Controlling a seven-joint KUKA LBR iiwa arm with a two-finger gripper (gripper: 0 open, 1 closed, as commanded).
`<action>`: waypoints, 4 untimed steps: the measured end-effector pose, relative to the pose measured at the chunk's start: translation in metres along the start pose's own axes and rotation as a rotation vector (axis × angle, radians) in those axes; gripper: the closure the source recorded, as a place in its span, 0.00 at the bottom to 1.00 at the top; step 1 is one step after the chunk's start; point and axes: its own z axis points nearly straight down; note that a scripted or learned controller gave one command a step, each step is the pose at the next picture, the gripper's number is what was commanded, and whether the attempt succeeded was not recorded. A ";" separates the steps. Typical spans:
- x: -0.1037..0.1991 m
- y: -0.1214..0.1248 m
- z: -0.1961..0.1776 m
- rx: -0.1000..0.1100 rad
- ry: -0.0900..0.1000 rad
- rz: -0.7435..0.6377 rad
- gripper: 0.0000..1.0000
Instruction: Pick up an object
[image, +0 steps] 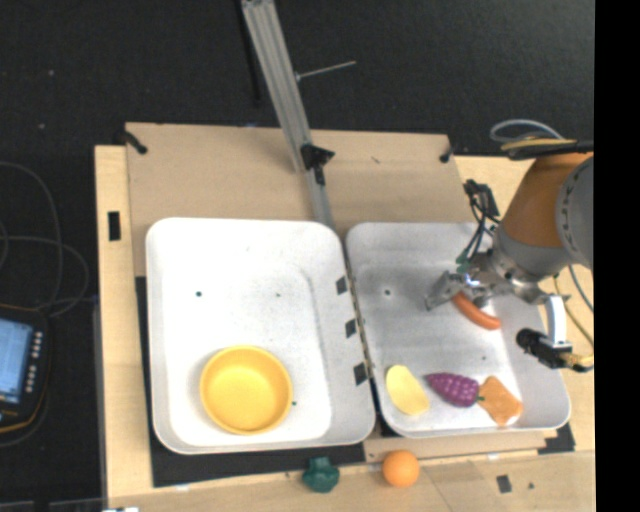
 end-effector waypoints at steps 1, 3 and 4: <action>-0.001 0.001 -0.012 -0.004 0.000 0.002 1.00; -0.008 0.005 -0.101 -0.003 0.001 -0.003 1.00; 0.033 0.011 -0.111 -0.002 0.002 -0.004 1.00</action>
